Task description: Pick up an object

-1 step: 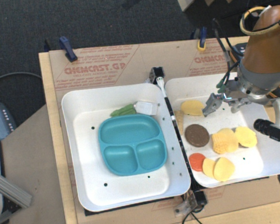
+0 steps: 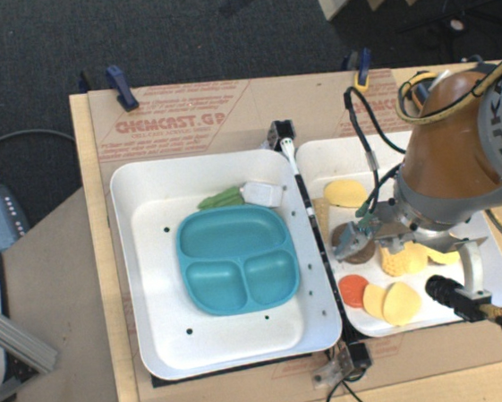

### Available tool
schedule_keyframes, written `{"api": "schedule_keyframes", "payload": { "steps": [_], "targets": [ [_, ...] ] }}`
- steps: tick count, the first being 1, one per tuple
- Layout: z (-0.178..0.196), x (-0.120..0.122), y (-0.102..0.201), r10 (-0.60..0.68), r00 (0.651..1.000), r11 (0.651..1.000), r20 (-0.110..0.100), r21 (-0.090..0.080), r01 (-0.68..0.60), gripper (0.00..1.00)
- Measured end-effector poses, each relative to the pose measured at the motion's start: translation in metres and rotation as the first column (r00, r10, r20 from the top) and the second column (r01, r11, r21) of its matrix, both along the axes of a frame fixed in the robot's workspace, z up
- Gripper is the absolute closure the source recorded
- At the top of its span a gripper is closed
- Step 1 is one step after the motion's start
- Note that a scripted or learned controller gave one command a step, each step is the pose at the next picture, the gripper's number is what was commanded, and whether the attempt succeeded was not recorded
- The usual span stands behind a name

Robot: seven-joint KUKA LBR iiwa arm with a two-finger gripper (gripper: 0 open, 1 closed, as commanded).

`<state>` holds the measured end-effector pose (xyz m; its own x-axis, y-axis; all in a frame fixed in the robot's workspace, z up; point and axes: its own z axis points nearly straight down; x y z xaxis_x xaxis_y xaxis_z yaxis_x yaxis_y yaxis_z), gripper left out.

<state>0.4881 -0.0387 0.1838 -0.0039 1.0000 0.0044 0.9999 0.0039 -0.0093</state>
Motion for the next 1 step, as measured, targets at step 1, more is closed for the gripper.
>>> {"api": "schedule_keyframes", "payload": {
  "steps": [1],
  "targets": [
    [0.1403,-0.0078,0.0517,0.005,1.0,1.0,0.024,-0.002,-0.005,0.0]
  ]
}}
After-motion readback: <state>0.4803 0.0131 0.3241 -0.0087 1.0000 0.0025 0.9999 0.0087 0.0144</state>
